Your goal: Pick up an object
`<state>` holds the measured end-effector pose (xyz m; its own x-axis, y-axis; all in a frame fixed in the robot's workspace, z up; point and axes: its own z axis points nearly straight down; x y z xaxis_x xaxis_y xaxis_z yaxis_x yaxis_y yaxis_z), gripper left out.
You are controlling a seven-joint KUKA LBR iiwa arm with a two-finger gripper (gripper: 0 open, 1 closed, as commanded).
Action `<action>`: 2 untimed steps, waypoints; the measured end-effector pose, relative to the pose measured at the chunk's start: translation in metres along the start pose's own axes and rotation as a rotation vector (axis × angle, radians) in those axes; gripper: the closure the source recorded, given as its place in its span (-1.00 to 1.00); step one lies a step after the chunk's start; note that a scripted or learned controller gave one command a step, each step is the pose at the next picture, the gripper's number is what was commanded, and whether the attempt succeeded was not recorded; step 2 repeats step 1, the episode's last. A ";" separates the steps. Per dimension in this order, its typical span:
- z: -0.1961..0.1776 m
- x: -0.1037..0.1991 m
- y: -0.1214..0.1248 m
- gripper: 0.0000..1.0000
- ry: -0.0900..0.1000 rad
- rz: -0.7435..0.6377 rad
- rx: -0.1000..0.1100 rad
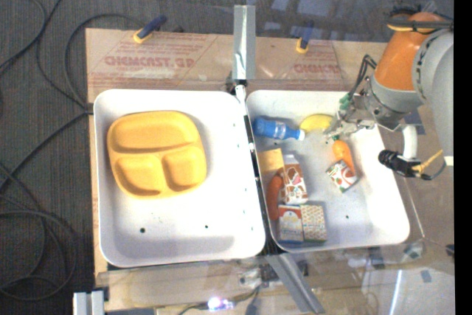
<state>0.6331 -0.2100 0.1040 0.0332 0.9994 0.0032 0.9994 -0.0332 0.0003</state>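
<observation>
The right bin (383,221) holds several objects. A yellow lemon (316,122) lies at the back, with a blue bottle (276,130) to its left. An orange carrot (341,151) sits just below my gripper (344,125), which hangs low over the bin's back right part, between the lemon and the carrot. A small carton (341,175) lies in front of the carrot. Nothing shows as held by the gripper.
On the right bin's left side lie a red sausage (273,197), a tan block (271,158), a printed carton (294,185) and two small boxes (302,223). A yellow compartment tray (156,151) fills the back of the left bin (177,232).
</observation>
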 end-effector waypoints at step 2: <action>-0.101 0.034 0.019 1.00 -0.003 -0.054 0.001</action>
